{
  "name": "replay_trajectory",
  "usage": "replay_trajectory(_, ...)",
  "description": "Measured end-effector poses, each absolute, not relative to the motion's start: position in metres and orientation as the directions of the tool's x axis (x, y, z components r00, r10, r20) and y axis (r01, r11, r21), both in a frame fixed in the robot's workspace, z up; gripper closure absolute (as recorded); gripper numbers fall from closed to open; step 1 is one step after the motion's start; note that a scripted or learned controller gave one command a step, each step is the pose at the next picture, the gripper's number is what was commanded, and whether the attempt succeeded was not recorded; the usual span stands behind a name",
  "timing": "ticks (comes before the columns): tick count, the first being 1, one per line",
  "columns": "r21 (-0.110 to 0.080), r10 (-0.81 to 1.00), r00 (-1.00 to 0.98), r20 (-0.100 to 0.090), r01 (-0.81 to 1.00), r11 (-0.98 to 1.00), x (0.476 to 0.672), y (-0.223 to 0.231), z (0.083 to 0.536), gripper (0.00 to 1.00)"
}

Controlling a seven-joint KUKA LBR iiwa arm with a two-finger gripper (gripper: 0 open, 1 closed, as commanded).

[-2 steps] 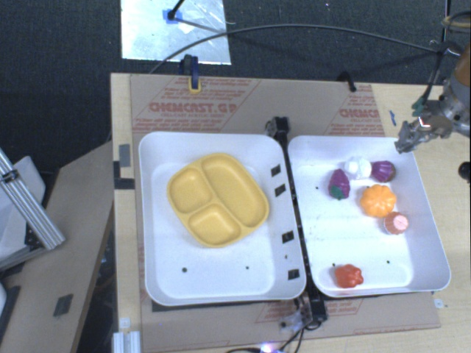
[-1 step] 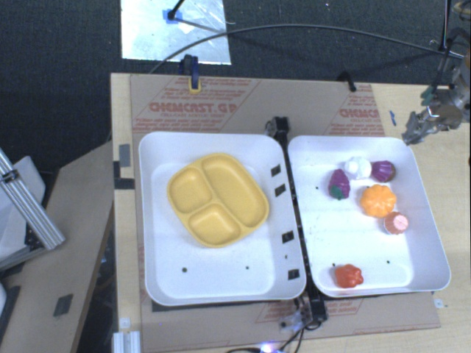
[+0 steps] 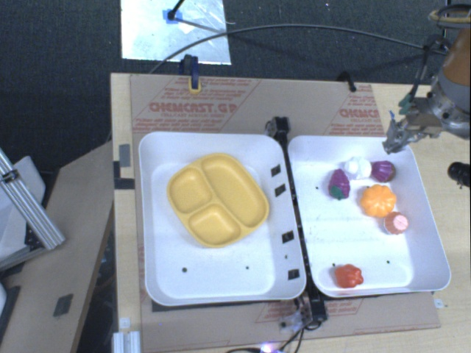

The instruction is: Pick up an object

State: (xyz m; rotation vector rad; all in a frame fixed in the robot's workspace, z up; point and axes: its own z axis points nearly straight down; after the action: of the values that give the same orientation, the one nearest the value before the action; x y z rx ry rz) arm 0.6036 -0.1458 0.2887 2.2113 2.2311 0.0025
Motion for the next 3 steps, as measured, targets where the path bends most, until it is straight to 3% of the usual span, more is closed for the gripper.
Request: replay_trajectory(3,-0.002,1.0,-0.008,0.002,1.0,0.008,0.563,-0.004,0.256,1.0)
